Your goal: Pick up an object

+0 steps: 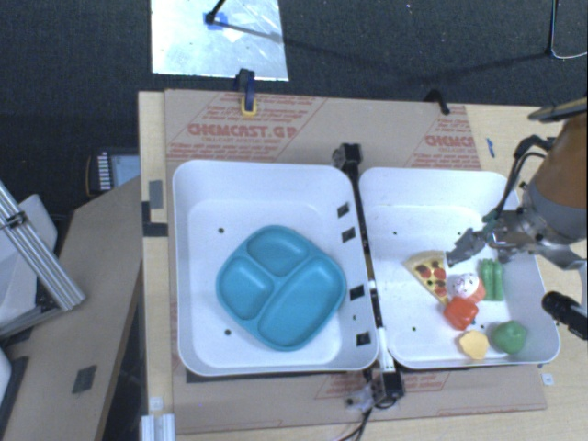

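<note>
Far off to my gripper's left, the left bin [197, 246] is holding a blue divided plate [280, 286], sitting flat near the bin's middle. Nothing there is concerning me for this pick.

Moving rightward, the right bin [404, 209] is carrying a small cluster of toy food toward its near right part. Closest on the left of my gripper [470, 243] is a pizza slice [429, 272], a yellow wedge with red spots, lying flat, its point running away from me toward the lower right. It is lying just below and a little left of my fingertips, near but apart.

Just right of that, a white and pink rounded piece [465, 286] is lying below my fingertips, touching or nearly touching the pizza slice. A red piece [460, 312] is sitting below it, then a yellow piece [474, 344] and a green ball [509, 337] lower still, well below my tool. A green stick [491, 279] is standing with its long axis running up-down in the view, just under my wrist.

My gripper is hovering over the cluster's upper edge, fingers pointing left; it is gripping nothing, and the spread is too dark for me to judge.

I am judging the pizza slice or the white piece the nearest candidates: a short move down and left.
</note>
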